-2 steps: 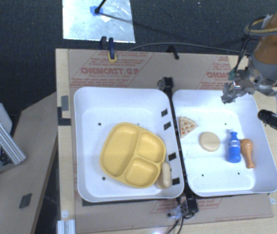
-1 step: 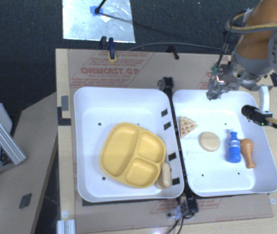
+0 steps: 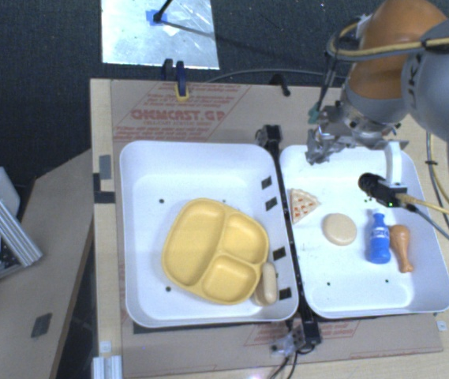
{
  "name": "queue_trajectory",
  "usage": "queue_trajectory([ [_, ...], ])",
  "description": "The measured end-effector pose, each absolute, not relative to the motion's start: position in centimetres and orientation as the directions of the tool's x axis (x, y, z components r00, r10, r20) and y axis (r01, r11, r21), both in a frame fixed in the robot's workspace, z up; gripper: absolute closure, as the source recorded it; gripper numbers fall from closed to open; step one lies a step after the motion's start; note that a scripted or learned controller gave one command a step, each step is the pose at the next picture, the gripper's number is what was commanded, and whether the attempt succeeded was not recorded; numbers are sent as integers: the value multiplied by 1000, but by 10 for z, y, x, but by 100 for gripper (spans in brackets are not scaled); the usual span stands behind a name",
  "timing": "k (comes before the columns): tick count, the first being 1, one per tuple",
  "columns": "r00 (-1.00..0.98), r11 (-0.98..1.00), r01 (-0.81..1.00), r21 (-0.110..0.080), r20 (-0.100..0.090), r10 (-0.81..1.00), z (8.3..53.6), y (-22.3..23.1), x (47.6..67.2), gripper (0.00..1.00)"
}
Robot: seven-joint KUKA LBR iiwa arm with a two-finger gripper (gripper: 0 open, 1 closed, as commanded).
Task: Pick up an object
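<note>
Tan table [image 3: 74, 212] against dark flooring, two white bins. Right bin [image 3: 429, 290] has a pizza slice [image 3: 302, 204], beige cookie [image 3: 339, 229], blue bottle [image 3: 379, 238], drumstick [image 3: 402, 246]. Tool [image 3: 319, 150] hovers over its back-left corner; can't tell its grip.

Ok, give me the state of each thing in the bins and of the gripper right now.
Gripper: over right bin's far end, holding nothing.
Yellow divided tray: flat, left bin.
Bread roll: against tray's near edge.
Pizza slice: flat.
Round cookie: flat.
Blue bottle: lying down.
Drumstick: lying beside bottle.
</note>
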State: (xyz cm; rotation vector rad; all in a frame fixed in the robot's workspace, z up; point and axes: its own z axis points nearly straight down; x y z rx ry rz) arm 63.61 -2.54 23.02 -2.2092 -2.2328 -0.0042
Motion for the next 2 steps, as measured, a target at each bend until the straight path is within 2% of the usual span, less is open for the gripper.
queue_trajectory([
  [2,-10,10,1000,3,3,1000,224,88,652,100],
])
